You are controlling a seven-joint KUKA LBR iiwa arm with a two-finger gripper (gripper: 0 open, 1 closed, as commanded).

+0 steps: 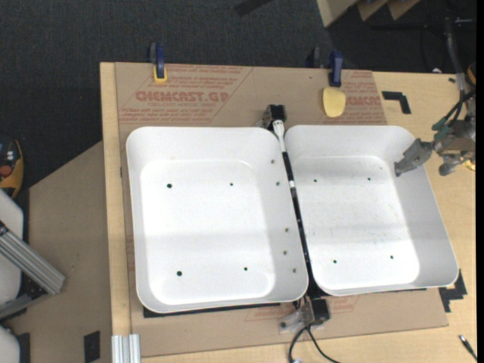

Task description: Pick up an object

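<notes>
- White plastic makes both bins: the left bin lies well to the left of the gripper, and the right bin lies just under it and to its left.
- Grey and small at the right edge of the view, the gripper hangs over the upper right corner of the right bin, with its tip pointing down and to the left, toward the bin floor.
- I cannot tell if the gripper is open or closed, because its end is small and partly mixed with cables behind it. Nothing is visible held in it.
- The floors of both bins appear as bare white surfaces with some small dark dots, and I make out no loose object on them.
- One loose-looking thing is a pale yellow piece on the brown board. It lies up and to the left of the gripper, outside the bins and just below a blue clamp.
- If this yellow piece is the object to pick, I cannot say.
- My judgement of the progress: the pick is not done. To find an object, to come down on it, to close and to lift are all left.
</notes>
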